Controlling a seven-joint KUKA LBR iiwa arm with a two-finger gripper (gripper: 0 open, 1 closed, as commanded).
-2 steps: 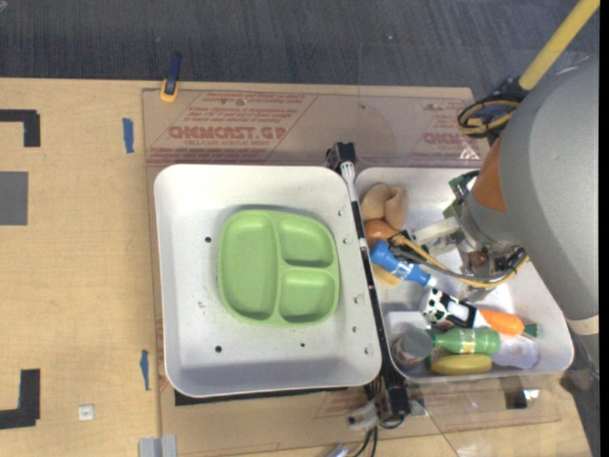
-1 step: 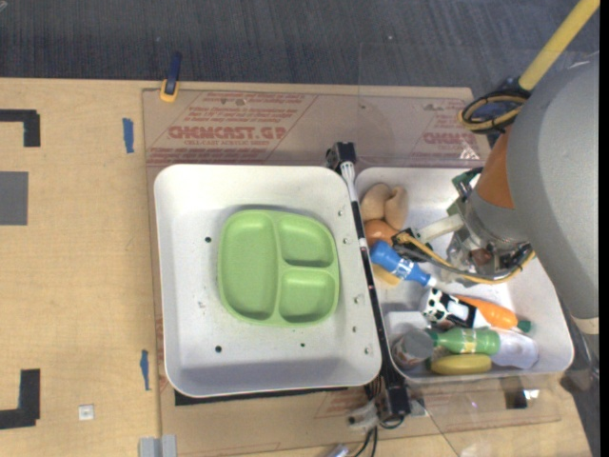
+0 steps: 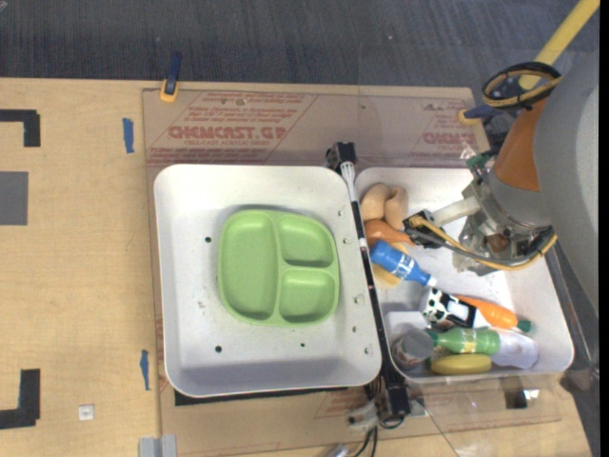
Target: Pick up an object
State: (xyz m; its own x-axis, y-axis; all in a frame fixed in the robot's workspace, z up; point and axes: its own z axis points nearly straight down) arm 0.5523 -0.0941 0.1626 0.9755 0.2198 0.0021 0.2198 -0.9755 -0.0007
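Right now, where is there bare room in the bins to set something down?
The left bin has bare floor all round the green tray, widest along its near and left sides. The right bin is crowded: blue bottle, carrot and green bottle pile near its front, with the arm above.

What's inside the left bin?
Inside the left bin lies one green divided plate, open side up, its three compartments bare. The bin floor under the plate is covered.
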